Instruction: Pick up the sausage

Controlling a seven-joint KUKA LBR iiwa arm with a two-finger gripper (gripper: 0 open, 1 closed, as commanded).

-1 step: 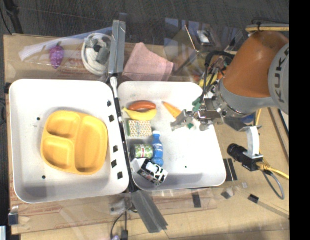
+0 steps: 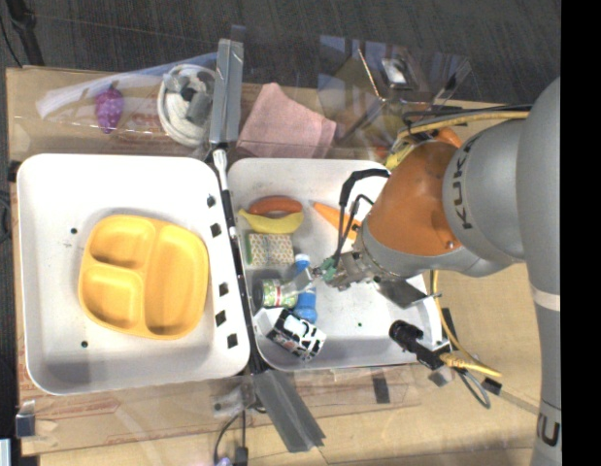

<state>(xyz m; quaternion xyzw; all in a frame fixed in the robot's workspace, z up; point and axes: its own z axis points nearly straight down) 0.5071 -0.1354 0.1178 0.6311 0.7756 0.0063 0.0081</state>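
The sausage (image 2: 274, 205), short and reddish-brown, lies at the back left of the right bin (image 2: 363, 343). It rests against a yellow banana (image 2: 277, 222) just in front of it. My gripper (image 2: 329, 271) hangs over the middle of the right bin, lower and to the right of the sausage and well apart from it. It is close to the cap of a blue bottle (image 2: 303, 297). Nothing shows in its grasp. The grey arm with its orange band (image 2: 417, 216) covers the right part of this bin.
An orange carrot (image 2: 327, 214) lies right of the sausage. A speckled sponge (image 2: 269, 249), a green packet (image 2: 276, 293) and a black-and-white toy (image 2: 298, 334) sit along the right bin's left side. The left bin (image 2: 48, 192) holds a yellow divided plate (image 2: 145, 275). A pink cloth (image 2: 285, 122) lies behind the bins.
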